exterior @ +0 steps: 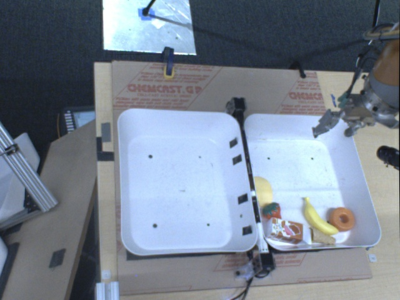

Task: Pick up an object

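Sitting side by side: two white bins. Lying in the right bin's near end: one banana, one orange ring, one yellow ball, one small printed carton, one red piece.

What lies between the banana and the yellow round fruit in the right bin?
In the camera view, bare white bin floor separates the banana from the yellow fruit; nothing lies between them.
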You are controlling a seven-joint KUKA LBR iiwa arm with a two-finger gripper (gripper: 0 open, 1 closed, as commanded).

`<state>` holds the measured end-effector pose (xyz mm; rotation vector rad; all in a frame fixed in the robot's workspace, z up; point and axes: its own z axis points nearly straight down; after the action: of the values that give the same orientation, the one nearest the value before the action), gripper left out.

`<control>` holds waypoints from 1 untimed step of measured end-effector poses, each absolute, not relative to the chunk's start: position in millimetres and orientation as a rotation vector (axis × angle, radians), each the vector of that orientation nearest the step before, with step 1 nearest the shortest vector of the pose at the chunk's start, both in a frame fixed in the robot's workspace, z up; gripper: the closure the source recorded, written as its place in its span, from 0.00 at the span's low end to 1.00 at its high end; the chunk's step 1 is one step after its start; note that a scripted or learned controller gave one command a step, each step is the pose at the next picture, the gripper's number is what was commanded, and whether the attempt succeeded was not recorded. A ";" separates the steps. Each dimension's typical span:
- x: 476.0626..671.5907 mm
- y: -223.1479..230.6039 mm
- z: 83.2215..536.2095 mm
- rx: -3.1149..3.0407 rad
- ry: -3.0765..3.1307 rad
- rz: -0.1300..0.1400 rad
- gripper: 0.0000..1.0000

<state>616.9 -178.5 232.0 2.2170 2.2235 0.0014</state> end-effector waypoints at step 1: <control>658.8 -130.2 141.1 2.213 2.234 0.001 0.00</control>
<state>658.8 -130.2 141.1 2.2128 2.2338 0.0007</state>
